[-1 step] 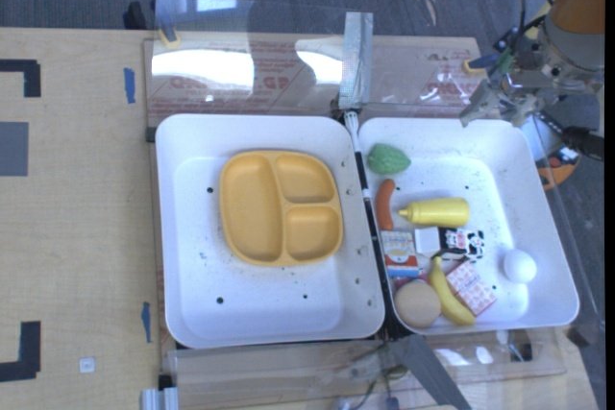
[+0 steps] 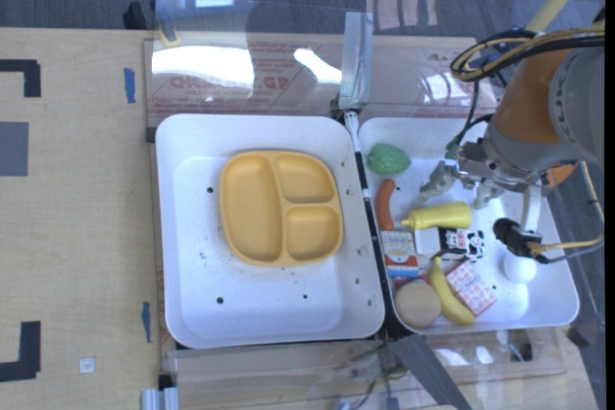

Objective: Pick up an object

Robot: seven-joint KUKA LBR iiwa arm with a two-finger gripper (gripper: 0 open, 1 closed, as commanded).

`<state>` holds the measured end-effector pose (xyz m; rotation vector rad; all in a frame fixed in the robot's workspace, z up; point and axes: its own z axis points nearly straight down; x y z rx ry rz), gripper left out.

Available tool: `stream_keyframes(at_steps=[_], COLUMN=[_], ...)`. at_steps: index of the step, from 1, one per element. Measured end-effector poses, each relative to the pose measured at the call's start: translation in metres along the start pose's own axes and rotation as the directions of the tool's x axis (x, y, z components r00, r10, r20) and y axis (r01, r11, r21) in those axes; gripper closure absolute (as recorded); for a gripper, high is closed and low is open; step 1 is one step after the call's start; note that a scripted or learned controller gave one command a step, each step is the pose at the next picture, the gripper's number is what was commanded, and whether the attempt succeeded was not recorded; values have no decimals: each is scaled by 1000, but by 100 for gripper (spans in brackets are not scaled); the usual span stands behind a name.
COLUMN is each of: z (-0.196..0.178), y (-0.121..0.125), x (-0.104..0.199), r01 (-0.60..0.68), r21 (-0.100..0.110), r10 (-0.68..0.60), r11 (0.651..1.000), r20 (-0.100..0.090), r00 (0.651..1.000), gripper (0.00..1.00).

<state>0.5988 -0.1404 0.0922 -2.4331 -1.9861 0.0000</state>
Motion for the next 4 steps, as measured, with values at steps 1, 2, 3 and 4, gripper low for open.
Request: stream_keyframes(at_steps=[1,2,3,4], z=[5,4,-7,-95], y=[-54,-98,-96,-24], x=[-1,-11,-11,81], r01=[32,123,122,339], r21=[-5,-9,-17,-7], r10=[-32,-123,-122,-339], r11=[999,992,992,941], r20=[0,0,2,0], r00=[999,992,993,941], gripper=[0,0,100,100])
